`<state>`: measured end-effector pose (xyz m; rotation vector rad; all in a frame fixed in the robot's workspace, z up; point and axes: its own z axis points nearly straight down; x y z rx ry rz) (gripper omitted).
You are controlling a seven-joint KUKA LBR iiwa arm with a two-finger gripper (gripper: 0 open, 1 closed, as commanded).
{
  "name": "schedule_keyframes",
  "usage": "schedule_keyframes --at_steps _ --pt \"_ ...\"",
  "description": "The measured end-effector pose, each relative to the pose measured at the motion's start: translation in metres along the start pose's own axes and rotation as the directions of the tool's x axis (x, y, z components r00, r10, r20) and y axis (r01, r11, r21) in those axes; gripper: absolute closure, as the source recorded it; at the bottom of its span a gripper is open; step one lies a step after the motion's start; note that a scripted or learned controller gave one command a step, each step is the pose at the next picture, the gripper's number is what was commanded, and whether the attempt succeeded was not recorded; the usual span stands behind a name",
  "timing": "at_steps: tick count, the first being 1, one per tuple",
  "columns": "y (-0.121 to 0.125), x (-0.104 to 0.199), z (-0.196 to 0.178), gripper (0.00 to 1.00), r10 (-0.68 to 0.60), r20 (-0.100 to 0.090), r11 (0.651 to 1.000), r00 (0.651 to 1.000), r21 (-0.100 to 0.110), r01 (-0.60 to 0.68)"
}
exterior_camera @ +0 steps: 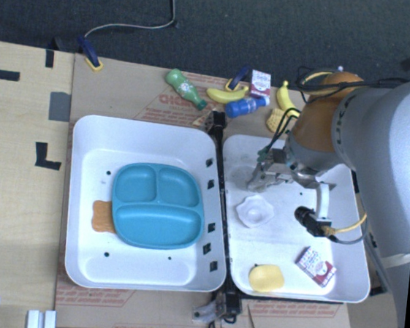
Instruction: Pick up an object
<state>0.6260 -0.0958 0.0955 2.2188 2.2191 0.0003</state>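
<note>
— Where's your claw right now?

— In the camera view, my gripper (256, 179) hangs low in the upper left part of the right bin (356, 287), just right of the divider between the two bins. My arm (384, 143) covers the upper right of the frame. Whether my fingers are spread or pressed together, I cannot tell; they're a dark, blurred shape from up here.

— What's within reach?

— The nearest thing is a small clear cup (254, 211), just below my claw toward the frame's centre. Lower down sit a yellow lump (266, 277) and a red-and-white packet (315, 267), both near the bottom edge of that bin. The blue divided plate (157, 206) lies in the left bin (85, 183).

— So how do you do this well?

— I'd go for the cup, I think. It looks light and thin-walled, so I'd centre over it, straddle the rim, and close gently; a skewed approach would likely just shove it aside.
</note>
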Motion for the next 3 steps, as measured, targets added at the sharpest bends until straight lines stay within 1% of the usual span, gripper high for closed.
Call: schedule_keyframes --at_steps 1,2,3 --pt "-0.004 0.071 -0.089 1.0 -0.002 -0.003 1.0 1.0 0.002 0.002" --pt "-0.004 0.071 -0.089 0.0 -0.002 -0.003 1.0 1.0 0.004 0.002" --pt "0.024 0.035 -0.107 0.0 -0.001 -0.001 1.0 1.0 0.003 0.001"
